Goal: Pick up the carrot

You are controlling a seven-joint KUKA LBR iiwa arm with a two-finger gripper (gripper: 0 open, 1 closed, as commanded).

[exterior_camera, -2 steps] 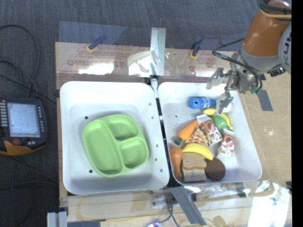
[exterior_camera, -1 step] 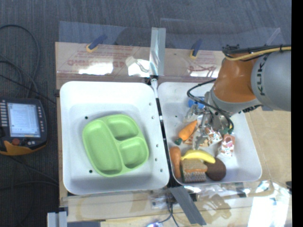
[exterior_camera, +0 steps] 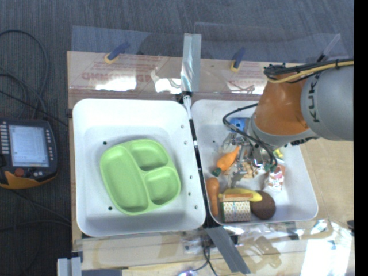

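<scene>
Approach step, my read: grey two-finger gripper point(exterior_camera: 246, 158) low in right white bin point(exterior_camera: 299, 209), finger state can't tell; long orange carrot point(exterior_camera: 213, 195) by bin's left wall w/ small orange piece point(exterior_camera: 228, 159) near gripper — next needs shift over carrot, then descend.

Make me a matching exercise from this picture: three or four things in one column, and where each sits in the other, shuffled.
Things:
1. green divided plastic plate
2. long orange carrot
3. round dark brown ball
4. grey handheld control pendant

Places:
A. right bin, front right
B. outside the bins, far left
C. left bin
D. right bin, along its left wall

Pairs: 1-C, 2-D, 3-A, 4-B
</scene>
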